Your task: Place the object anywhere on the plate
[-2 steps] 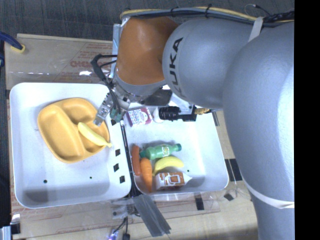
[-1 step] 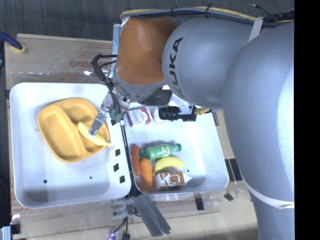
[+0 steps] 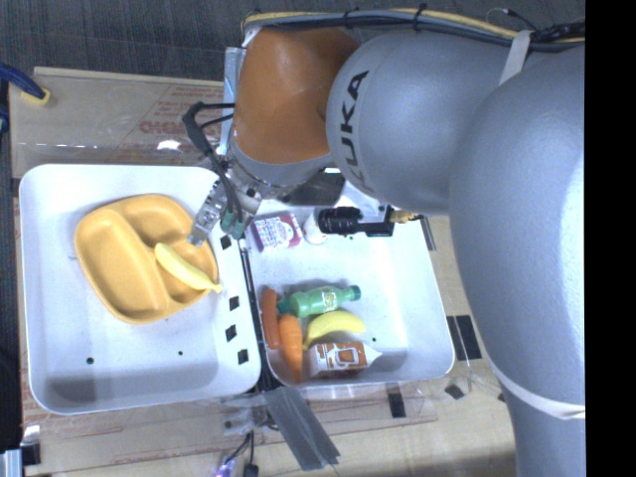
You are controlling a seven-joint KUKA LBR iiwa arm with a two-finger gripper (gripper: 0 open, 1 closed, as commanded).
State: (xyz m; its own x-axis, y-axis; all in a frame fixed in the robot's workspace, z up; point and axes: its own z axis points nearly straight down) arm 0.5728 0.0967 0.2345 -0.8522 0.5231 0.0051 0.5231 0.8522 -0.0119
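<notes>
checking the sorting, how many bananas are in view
2. One banana lies on the yellow plate in the left bin, just below the tool. The other banana sits in the right bin among other items; more may be hidden under the arm.

Dark ribbed floor (image 3: pixel 119 18) behind; pale wooden bench (image 3: pixel 109 102) below; bright, even light.
</notes>
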